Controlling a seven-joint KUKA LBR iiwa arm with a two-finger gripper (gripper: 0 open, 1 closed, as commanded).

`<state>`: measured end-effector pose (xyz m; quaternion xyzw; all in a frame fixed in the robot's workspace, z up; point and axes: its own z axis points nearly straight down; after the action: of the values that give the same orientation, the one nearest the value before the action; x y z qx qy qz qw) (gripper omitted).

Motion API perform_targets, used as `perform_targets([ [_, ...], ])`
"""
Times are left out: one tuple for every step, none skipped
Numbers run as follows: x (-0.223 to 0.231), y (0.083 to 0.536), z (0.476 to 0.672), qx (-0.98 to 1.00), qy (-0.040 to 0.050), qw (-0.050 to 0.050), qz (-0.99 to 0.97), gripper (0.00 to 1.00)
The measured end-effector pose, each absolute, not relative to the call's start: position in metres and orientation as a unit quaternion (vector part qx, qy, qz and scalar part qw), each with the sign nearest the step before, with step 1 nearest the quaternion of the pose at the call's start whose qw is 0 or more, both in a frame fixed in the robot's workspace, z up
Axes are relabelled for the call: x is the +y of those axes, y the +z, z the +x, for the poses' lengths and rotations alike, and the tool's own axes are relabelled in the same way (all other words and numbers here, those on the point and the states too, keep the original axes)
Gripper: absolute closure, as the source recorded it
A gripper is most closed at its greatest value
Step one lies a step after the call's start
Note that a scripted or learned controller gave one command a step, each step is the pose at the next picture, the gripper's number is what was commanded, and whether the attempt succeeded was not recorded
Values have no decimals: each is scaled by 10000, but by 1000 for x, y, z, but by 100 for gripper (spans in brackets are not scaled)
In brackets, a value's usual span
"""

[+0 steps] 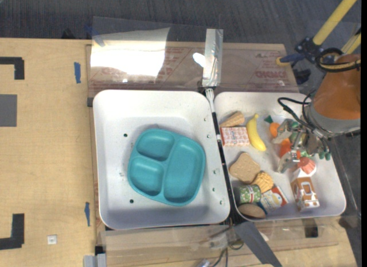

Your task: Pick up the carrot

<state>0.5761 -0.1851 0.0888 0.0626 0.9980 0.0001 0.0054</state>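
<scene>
Apparently poised to grasp, the metal two-finger gripper (294, 148) hangs low over the small orange carrot (285, 147) in the right white bin (338, 188); jaw state cannot be told amid clutter.

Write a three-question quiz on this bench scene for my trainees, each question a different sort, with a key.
1. True or false: the blue plate lies in the right bin.
2. Which thing lies closest to the banana?
A. the can
B. the pink box
C. the small carton
3. Fill in: the hand is over the ____ bin.

Key
1. False. The plate lies in the left bin.
2. B. The pink box is right beside the banana; the can and the carton lie nearer the bin's front edge.
3. Right. The hand is low among the toy food there, near something orange.
</scene>
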Motion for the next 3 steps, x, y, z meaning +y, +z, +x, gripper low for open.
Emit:
perform_targets([
  [-144,89,606,9975,0,70,699,0],
  [-147,103,609,9974,-25,125,710,100],
  [-104,155,602,9679,8,47,2515,100],
])
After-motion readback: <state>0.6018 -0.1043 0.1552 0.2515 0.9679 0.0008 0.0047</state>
